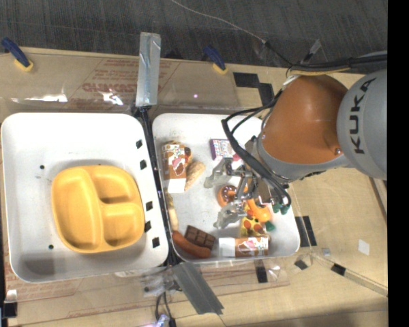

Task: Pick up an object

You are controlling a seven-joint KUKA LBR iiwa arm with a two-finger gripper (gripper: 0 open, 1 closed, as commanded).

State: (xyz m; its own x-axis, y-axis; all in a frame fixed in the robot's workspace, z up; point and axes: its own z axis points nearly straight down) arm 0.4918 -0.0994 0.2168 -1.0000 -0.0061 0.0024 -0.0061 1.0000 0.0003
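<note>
Down in the right bin, the gripper straddles a small orange round object, fingers spread on either side, not yet closed on it. Nothing is lifted; closing and raising remain. Near-right lies an orange-green toy; further left, a snack packet; the left bin holds a yellow divided tray.

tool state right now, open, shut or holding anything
tool: down in the right bin among the items; whether it holds anything cannot be told.
</note>
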